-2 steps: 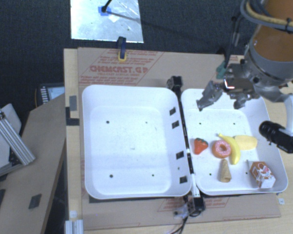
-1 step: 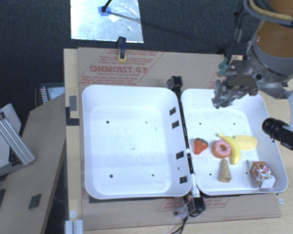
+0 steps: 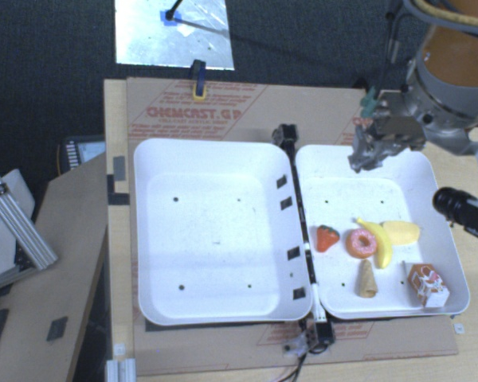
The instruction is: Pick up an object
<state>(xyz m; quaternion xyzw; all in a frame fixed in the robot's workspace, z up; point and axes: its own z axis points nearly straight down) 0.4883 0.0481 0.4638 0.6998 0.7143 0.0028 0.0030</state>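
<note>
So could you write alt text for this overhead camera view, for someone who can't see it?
A robot arm's pincer hovers over the far edge of the right white bin, which holds a toy strawberry, donut, banana, lemon, cone and small box. The left bin sits alongside.

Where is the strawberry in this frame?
The strawberry lies in the right-hand bin, near its left wall by the divider between bins. The donut sits just to its right, apart from it.
</note>
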